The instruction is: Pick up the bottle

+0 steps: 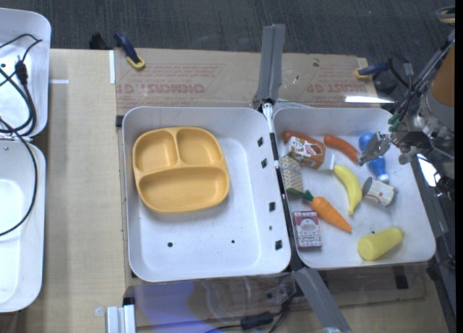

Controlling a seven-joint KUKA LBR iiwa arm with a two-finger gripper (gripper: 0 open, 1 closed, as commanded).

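Hovering at the right bin's (pixel 427 248) 2 o'clock edge, the gripper (pixel 374 152) stands released, fingers spread. The brown bottle (pixel 305 150) lies at 10 o'clock, beside the hot dog (pixel 341 148), unobstructed above.

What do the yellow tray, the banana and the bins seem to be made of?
Tray: likely moulded plastic, matte, with even colour and rounded compartments.
Banana: probably a plastic toy, smooth and evenly yellow with a slight sheen.
Bins: thin white plastic or coated metal, I cannot tell which; the rims look smooth and slightly glossy.
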